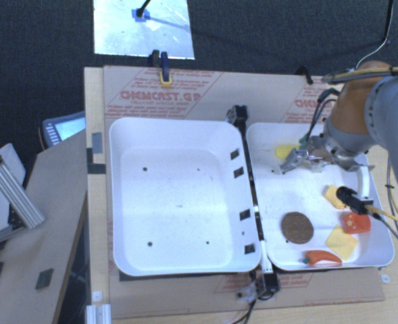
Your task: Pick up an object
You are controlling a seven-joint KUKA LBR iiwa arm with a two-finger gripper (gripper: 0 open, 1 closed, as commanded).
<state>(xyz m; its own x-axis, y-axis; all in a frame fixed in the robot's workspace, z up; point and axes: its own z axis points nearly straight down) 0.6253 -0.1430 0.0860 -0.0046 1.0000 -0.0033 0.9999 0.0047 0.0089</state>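
Gripper in right bin, grip state unclear, yellow piece just beside

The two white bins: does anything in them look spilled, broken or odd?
Nothing stands out. The right bin holds toy foods lying loose: a brown patty, yellow pieces, a red piece and an orange carrot. The gripper hangs over that bin's back part.

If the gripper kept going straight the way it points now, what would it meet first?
Likely the bare floor of the right bin: the gripper points down and leftward, beside the yellow piece. Depth is unclear, so it might brush that piece.
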